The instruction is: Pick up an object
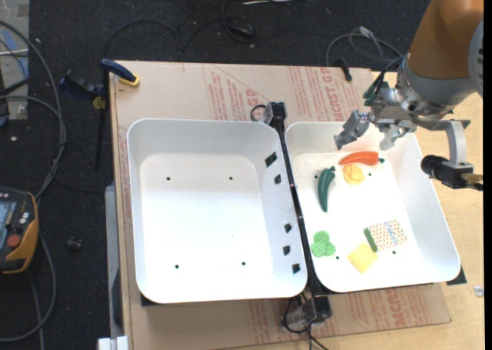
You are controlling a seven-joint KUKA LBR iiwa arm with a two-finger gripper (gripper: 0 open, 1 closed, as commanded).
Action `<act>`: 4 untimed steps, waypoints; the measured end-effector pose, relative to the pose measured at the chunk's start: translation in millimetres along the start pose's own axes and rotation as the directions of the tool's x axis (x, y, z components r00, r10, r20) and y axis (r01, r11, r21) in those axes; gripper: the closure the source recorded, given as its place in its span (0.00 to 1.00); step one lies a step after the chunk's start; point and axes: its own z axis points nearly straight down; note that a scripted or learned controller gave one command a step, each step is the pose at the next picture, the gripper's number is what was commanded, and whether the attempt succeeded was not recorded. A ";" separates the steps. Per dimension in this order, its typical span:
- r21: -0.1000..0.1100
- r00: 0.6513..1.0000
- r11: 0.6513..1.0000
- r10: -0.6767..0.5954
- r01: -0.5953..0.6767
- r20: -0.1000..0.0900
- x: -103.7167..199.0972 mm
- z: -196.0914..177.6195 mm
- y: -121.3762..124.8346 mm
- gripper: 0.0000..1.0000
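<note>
Camera view: the claw hangs spread and empty over the far end of the right white bin, just beyond a small orange carrot-shaped toy. Nothing is lifted yet; descent, grip and lift all appear to remain.

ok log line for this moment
arm: over right bin | gripper: open, holding nothing | nearest: carrot | left bin: no items

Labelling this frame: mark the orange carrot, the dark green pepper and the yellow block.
orange carrot (359,158), camera view, mid-body.
dark green pepper (325,185), camera view, middle.
yellow block (363,257), camera view, top face.
</note>
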 end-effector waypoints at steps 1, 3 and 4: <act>-0.008 1.000 1.000 -0.001 0.001 0.000 0.2 -4.5 1.1 0.00; -0.003 1.000 1.000 0.000 0.000 0.000 3.1 96.3 -11.8 0.00; -0.004 1.000 1.000 0.000 0.000 0.000 4.1 147.1 -2.5 0.00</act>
